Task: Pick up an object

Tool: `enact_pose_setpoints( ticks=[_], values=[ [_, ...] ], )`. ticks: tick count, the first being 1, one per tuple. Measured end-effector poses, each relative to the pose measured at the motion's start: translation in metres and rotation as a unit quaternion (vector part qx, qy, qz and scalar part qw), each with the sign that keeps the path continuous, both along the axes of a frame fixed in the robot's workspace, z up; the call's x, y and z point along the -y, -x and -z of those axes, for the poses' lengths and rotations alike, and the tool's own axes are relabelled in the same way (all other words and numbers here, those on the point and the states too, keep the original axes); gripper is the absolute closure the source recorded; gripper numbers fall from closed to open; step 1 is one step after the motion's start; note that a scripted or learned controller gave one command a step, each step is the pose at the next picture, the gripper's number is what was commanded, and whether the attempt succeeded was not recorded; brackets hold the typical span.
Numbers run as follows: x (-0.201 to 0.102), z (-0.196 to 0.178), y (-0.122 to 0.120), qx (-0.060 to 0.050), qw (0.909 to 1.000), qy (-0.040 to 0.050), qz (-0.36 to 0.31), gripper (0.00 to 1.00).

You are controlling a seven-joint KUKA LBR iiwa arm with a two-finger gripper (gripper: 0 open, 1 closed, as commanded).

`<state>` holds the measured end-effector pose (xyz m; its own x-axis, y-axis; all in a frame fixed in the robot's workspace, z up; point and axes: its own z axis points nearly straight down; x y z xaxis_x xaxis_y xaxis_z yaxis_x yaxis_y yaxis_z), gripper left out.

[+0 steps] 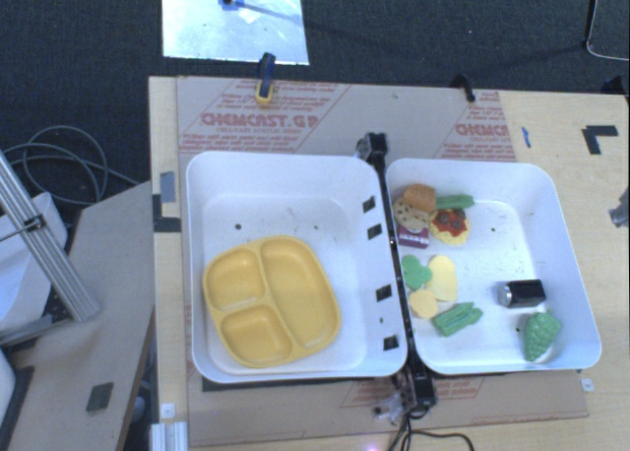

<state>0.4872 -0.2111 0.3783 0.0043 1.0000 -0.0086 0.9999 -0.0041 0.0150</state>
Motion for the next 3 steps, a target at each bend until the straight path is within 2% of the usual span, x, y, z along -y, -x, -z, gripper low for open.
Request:
enact_pose_setpoints(
  ticks=[1,2,3],
  values=[
    [-0.089,-0.166,-0.095,0.005,0.9999,-0.0026,-0.010,1.00],
    [-0.077,0.029,-0.078,-0.014,0.9999,-0.0056,-0.002,1.00],
    [-0.184,-0.040,-0.076,-0.003,0.9999,-0.0058,-0.010,1.00]
  ],
)
